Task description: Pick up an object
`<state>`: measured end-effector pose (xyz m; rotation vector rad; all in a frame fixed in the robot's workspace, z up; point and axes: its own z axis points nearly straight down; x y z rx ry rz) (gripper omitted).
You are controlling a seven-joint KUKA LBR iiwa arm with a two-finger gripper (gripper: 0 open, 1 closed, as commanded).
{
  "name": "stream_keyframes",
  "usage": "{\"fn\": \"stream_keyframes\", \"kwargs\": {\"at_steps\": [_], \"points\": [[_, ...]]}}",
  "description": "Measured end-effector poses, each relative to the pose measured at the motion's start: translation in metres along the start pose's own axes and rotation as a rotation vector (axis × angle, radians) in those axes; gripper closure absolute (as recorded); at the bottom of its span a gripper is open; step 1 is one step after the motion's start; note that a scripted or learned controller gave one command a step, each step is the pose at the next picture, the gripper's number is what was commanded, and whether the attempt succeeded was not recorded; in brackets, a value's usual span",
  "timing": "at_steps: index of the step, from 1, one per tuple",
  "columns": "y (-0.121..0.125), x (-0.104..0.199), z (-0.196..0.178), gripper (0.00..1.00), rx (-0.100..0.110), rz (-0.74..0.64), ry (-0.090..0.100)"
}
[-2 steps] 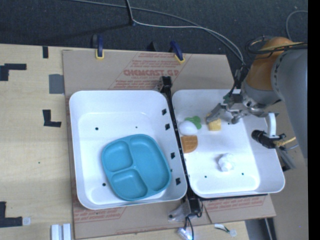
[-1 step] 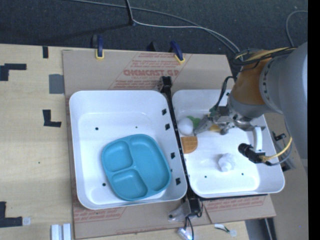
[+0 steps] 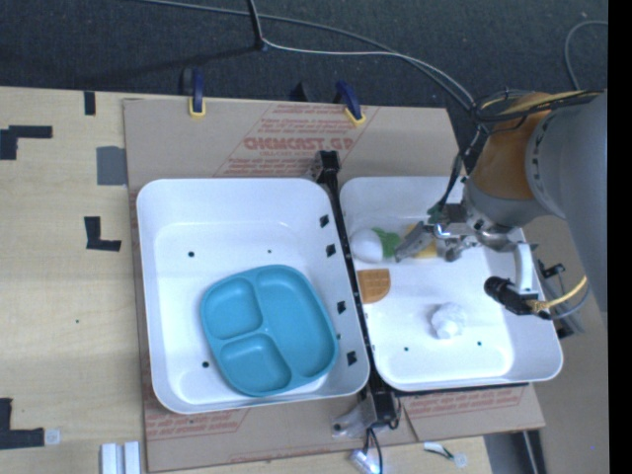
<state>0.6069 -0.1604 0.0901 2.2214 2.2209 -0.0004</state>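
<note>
Cardboard [image 3: 286,141] printed "CHEMCAST", hand [image 3: 427,237] low in right bin [image 3: 513,358], grip state unclear

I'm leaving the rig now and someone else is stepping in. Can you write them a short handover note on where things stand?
Gripper: low in the right bin, near its far left part; whether it is open or shut can't be told, and no object is seen in it.
Right bin: white egg-shaped object, green item and yellow item by the gripper; tan piece; crumpled white object.
Left bin: blue divided plate.
Done: nothing visibly lifted.
Left: grasp and raise one object.
</note>
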Motion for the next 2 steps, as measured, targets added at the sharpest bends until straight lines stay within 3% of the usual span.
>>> {"fn": "stream_keyframes", "kwargs": {"at_steps": [1,2], "points": [[0.016,-0.053,0.003,0.00,-0.002,0.001,0.000],[0.020,-0.014,0.004,0.00,-0.002,-0.003,0.000]]}}
